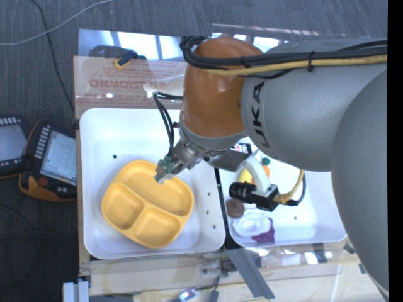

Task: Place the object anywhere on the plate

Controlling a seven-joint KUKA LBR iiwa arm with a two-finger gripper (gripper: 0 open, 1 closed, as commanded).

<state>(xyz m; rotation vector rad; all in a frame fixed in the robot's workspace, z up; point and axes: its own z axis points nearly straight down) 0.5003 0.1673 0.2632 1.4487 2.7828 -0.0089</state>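
Gripper (pixel 165 170) above yellow three-compartment plate (pixel 147 210), rounded, shallow.

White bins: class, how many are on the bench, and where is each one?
2. The left white bin holds the yellow plate. The right white bin lies partly under the arm, so part of it is hidden.
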